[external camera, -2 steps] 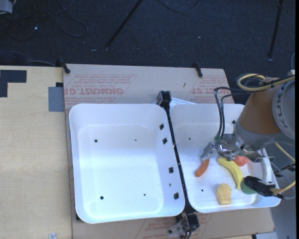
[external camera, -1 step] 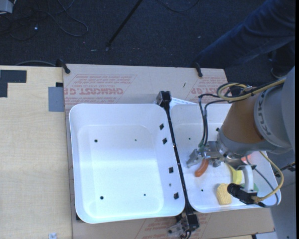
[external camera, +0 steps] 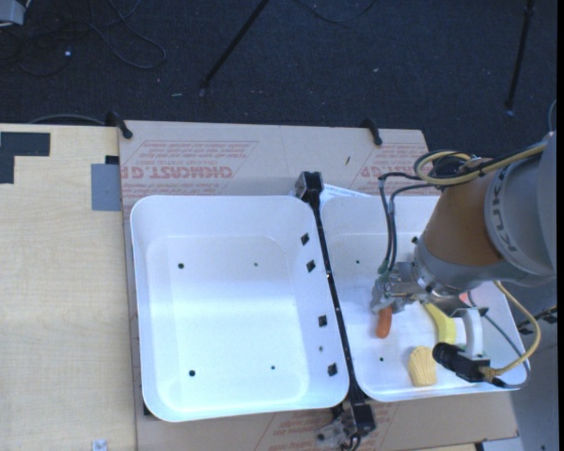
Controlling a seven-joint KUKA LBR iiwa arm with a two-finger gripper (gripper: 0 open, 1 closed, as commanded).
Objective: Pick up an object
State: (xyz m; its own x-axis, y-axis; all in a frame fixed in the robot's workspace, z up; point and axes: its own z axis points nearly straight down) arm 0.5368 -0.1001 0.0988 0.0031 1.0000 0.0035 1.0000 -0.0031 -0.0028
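Reaching down into the right bin (external camera: 357, 242), the jaws (external camera: 387, 301) hang just above a small orange carrot (external camera: 383, 323). I cannot tell how wide they are. A yellow corn piece (external camera: 421, 365) and a banana (external camera: 441, 321) lie nearby.

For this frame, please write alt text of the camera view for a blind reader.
The grey arm's tool is low in the right bin, just above a small orange object. A yellow corn-like piece and a banana-like piece lie nearby.

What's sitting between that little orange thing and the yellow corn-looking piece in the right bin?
Nothing: the camera view shows bare white floor of the right bin between the orange piece and the yellow corn-like piece.
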